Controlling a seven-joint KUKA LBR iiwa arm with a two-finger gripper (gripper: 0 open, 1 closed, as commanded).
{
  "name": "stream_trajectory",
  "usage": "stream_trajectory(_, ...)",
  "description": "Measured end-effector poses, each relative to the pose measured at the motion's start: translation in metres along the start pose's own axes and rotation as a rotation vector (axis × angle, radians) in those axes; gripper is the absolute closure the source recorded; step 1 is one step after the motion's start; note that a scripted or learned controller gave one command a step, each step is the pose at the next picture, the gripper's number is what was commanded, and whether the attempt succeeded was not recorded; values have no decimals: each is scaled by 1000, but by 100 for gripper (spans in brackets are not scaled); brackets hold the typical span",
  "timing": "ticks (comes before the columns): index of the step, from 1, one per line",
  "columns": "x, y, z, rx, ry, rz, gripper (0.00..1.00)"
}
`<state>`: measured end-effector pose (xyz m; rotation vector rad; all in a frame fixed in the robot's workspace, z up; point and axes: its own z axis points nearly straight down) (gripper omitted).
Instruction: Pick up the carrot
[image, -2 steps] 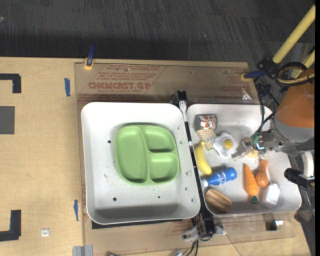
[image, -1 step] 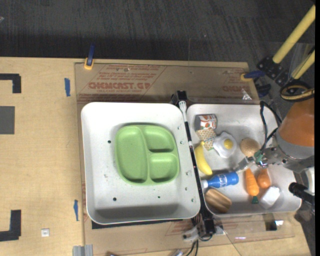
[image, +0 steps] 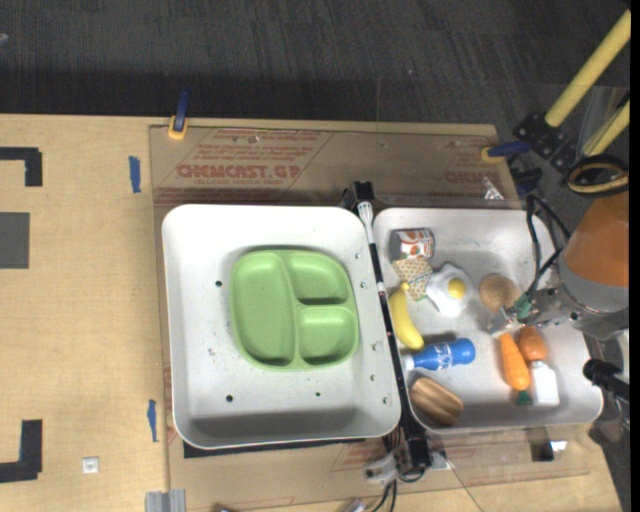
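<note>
While the arm (image: 600, 260) leans in over the right bin (image: 470, 225), its gripper (image: 532, 345) sits at the carrot (image: 513, 362), finger state unclear.

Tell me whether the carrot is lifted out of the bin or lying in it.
Lying in it. The carrot rests flat on the floor of the right bin, beside a blue bottle, with the arm above its upper end.
</note>
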<state>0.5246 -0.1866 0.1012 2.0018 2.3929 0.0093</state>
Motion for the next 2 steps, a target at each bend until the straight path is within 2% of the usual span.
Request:
stream_trajectory(1,45,-33,9,-5,-23,-99,100)
stream_trajectory(2,110,-3,-124,8,12,-225,100)
